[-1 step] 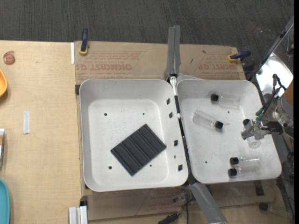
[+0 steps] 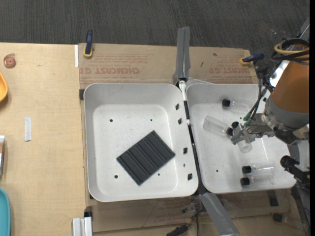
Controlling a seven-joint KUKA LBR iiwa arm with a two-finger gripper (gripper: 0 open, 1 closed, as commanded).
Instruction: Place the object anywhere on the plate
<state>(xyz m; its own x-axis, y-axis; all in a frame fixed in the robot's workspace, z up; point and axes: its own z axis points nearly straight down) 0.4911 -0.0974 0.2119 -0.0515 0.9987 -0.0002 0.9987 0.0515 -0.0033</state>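
A dark carpeted floor runs along the top of the view, and below it a pale wooden bench (image 2: 39, 107) carries a sheet of brown cardboard (image 2: 162, 65) with two shallow white bins on it side by side. The left bin (image 2: 98, 95) holds a dark ribbed rectangular plate (image 2: 146, 157), lying flat and turned at a slant near the middle of the bin floor. The right bin (image 2: 211, 181) holds several small clear vials with black caps: one near the back wall (image 2: 227, 103), one lying on its side toward the left (image 2: 215, 125), and two close together near the front edge (image 2: 257, 169) (image 2: 252, 181). The grey arm with its orange band (image 2: 291, 85) reaches in from the right, and the gripper (image 2: 239, 134) is low over the right bin among the vials, beside the lying one; how its jaws stand, and whether anything is held, cannot be made out against the clear glass
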